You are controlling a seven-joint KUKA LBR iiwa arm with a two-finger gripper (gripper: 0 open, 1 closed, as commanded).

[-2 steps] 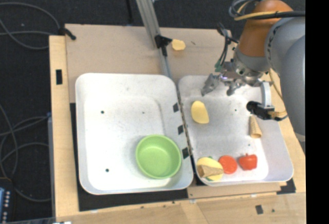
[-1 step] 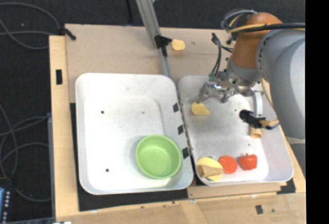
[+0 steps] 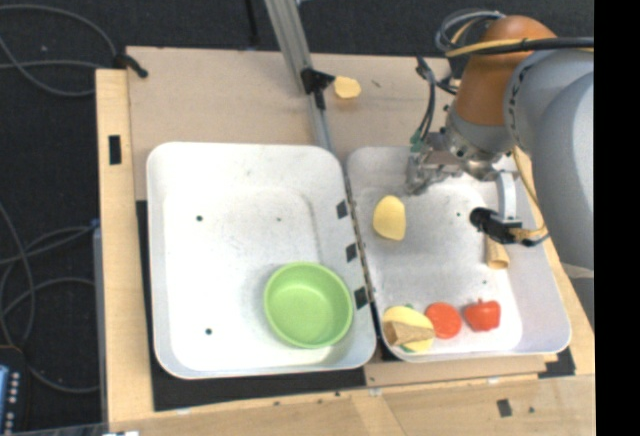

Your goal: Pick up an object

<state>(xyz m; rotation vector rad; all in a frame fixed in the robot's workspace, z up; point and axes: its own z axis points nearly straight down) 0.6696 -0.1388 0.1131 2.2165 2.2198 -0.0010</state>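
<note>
The grey arm with its orange band is reaching in from three o'clock, and the gripper (image 3: 418, 174) is hanging over the upper left part of the right bin (image 3: 540, 324); whether it is open or closed I cannot tell from this slant, and nothing is visibly sitting in it. The nearest candidate, a yellow lemon-like piece (image 3: 390, 219), is lying on the bin floor at about seven o'clock from the gripper, near it but seemingly apart; along the bin's six-o'clock edge a yellow-and-tan piece (image 3: 409, 328), an orange-red tomato (image 3: 443, 320) and a red pepper (image 3: 483, 315) are sitting in a row, well apart from the gripper; a small tan block (image 3: 497, 254) is resting toward four o'clock. A green bowl (image 3: 308, 304) is sitting in the left bin (image 3: 200, 184). By my reading the pick is not yet done: every object is lying on a surface; closing on something and lifting are both remaining.
</note>
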